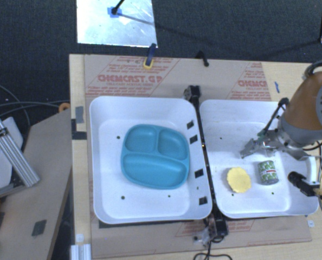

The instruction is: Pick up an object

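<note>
the brown board under the bins reads "chemcast gp" (126, 79) in red, printed again at the right corner, partly hidden. two white bins sit side by side on the surface: the left bin (104, 145) holds one blue divided tray (154, 156) with three compartments; the right bin (226, 123) holds one small can (267, 172) with a green and white label, too small to read, and one flat yellow round piece (239, 180). the tool (251, 147) hangs over the right bin, just up and left of the can, apart from it, and above the yellow piece. its prongs look spread and bare, though the view is coarse there.
</note>
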Tool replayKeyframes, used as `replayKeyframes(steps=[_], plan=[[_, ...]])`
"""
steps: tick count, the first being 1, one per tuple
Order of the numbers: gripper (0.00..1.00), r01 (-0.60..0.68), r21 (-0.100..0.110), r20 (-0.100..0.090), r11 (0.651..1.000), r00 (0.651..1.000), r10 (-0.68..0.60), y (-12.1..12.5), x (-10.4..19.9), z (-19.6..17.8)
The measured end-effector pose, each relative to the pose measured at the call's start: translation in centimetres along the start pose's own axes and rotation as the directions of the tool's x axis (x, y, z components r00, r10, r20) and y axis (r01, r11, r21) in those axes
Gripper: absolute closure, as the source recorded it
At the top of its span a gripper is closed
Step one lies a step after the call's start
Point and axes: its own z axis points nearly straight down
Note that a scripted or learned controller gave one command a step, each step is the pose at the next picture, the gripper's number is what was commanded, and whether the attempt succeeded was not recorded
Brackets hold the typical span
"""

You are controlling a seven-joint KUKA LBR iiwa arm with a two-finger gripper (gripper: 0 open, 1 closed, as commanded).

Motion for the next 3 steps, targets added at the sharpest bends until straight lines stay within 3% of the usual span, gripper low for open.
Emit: replayKeyframes(steps=[1,2,3], plan=[[0.0,-0.001,0.012,-0.005,1.0,1.0,0.001,-5.4,7.8,-0.8],[0.0,-0.005,-0.009,0.003,1.0,1.0,0.005,-7.4,6.5,-20.4],[0.0,0.003,0.007,-0.003,1.0,1.0,-0.003,-7.1,16.4,-17.7]])
